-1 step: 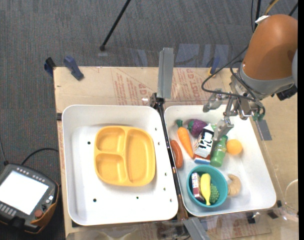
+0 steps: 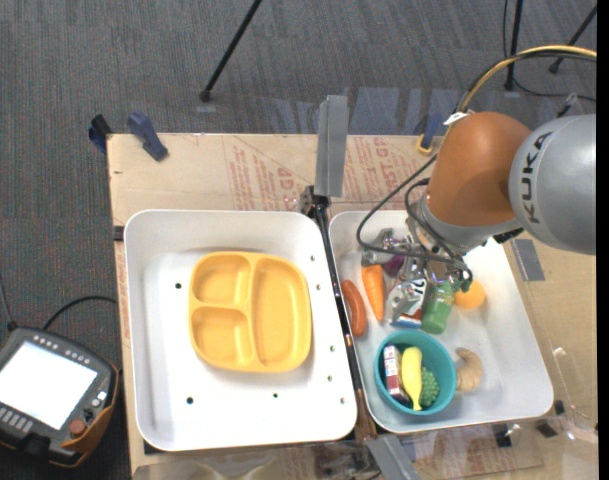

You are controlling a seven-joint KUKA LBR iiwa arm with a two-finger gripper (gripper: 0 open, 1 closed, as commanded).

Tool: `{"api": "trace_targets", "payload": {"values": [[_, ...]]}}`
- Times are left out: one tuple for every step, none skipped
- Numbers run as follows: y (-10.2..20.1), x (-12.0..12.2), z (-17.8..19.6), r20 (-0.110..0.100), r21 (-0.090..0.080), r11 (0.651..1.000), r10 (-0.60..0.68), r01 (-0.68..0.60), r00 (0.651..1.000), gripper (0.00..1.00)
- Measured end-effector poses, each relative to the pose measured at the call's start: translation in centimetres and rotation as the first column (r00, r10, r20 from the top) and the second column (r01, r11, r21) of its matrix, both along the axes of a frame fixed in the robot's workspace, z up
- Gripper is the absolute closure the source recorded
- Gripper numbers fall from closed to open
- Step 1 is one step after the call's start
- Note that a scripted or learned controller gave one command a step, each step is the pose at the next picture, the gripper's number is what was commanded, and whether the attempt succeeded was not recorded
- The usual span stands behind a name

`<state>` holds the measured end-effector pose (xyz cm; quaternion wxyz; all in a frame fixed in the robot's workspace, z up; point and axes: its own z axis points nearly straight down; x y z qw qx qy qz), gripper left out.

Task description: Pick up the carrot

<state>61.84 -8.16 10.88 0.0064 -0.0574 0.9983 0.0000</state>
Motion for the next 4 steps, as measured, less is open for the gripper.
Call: {"api": "trace_targets", "payload": {"values": [[-0.6, -1.5, -2.1, -0.012, 0.001, 0.991, -0.137, 0.137, 0.991, 0.00], [-0.5, -1.3, -1.0, -0.010, 0.002, 0.991, -0.133, 0.133, 0.991, 1.00], [-8.9, -1.3, 11.1, 0.002, -0.005, 1.000, 0.027, -0.027, 1.000, 1.00], [-8.8, -1.5, 10.5, -0.009, 0.000, 1.000, 0.028, -0.028, 1.000, 0.00]]}}
